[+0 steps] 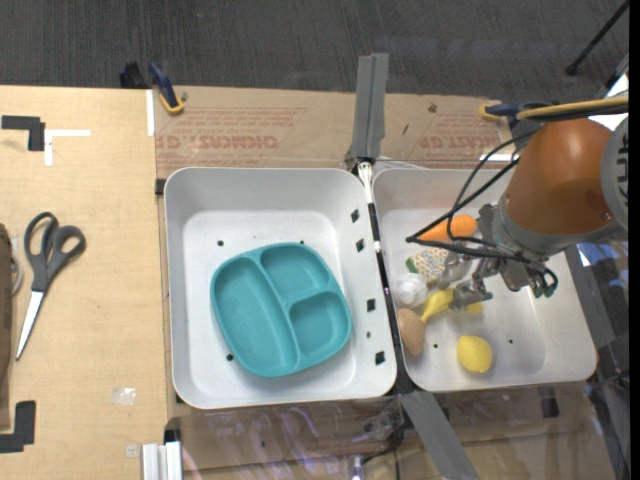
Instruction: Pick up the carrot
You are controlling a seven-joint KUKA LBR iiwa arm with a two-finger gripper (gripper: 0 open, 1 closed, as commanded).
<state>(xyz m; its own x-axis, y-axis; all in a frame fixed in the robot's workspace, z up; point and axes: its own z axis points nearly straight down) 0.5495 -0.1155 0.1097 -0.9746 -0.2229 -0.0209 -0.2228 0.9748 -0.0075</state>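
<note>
The gripper [462,290], its state impossible to tell, hangs just below the carrot [447,230], above the lemon [475,354].

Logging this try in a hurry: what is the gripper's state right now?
Gripper: state cannot be told; it sits low in the right bin, below the carrot.

Lab bench — taped cardboard [260,128], bins [190,268]

Two white bins [180,298], one teal plate [281,308], one carrot [447,229], one scissors [45,258]
</note>
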